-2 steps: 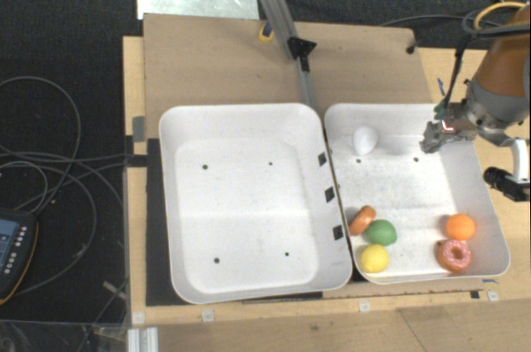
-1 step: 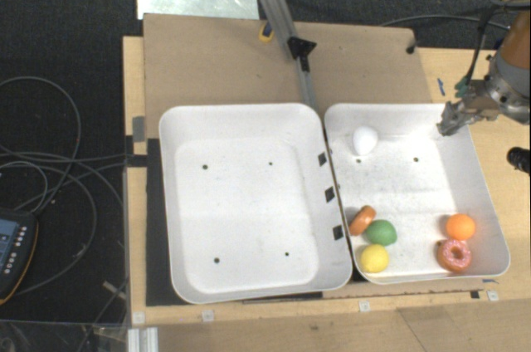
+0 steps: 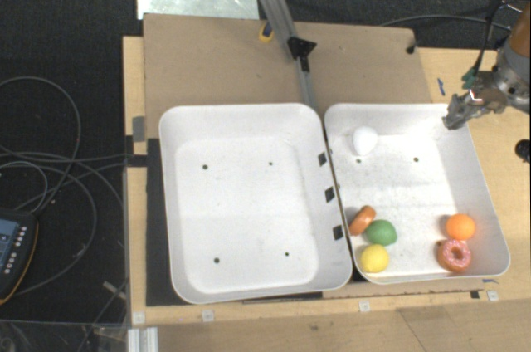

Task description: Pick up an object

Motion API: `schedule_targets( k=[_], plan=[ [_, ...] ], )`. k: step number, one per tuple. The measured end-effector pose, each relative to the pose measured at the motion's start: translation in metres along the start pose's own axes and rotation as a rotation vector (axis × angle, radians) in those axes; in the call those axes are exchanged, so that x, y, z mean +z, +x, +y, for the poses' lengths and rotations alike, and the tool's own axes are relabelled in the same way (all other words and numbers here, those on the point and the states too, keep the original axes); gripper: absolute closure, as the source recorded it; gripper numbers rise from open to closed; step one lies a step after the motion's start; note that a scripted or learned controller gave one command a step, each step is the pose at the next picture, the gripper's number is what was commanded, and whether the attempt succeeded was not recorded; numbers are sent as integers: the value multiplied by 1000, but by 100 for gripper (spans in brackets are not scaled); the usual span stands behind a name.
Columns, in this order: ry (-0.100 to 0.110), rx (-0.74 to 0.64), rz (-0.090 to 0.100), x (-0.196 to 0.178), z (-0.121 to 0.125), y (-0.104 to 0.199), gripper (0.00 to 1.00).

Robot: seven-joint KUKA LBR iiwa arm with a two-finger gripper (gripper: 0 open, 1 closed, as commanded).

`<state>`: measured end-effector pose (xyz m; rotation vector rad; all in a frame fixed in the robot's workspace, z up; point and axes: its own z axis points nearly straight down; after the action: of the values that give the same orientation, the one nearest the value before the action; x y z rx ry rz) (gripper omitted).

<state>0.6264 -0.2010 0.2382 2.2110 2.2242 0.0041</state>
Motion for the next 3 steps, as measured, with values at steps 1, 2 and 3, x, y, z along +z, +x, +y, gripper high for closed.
schedule_targets(
  k=[1,2,3],
  plan=[
    [4,-4,3,-10,-18,52,100],
    [7,-4,4,3,-33,105,100],
    [7,-5,5,8,-42,163,100]
  ],
)
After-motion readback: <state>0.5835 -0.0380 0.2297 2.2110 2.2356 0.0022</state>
